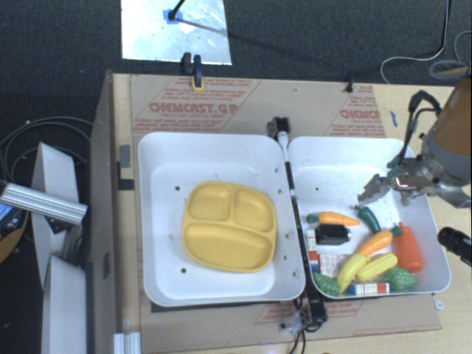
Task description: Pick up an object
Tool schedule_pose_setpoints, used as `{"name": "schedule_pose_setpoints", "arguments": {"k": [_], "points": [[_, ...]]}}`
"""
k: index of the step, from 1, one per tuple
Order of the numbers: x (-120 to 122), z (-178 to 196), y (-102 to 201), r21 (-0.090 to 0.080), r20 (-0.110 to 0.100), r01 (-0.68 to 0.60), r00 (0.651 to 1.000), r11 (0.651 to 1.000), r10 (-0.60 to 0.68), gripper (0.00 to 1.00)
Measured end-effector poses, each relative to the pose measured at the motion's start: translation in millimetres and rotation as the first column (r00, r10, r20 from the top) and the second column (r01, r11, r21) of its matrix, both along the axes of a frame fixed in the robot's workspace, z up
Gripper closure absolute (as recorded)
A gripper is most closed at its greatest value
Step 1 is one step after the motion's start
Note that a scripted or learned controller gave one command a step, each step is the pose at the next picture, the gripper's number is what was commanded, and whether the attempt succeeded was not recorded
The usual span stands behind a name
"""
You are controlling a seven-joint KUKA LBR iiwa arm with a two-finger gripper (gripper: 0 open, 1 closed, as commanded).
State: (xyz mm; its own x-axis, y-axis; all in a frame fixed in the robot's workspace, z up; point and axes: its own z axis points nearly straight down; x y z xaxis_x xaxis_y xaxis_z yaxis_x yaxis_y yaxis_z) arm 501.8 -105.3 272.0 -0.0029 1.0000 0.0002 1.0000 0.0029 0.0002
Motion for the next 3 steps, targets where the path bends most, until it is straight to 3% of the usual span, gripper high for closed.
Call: {"name": "schedule_pose_setpoints", "arguments": {"k": [1,2,3], "points": [[14,-78,-42,0.000,-0.001,0.002,1.000,1.000,-0.002,0.00],[70,-183,-14,0.001,-0.002,0.000,1.000,1.000,0.001,0.00],[27,-188,20,0.000,0.000,0.001,1.000,1.000,-0.001,0.00]]}}
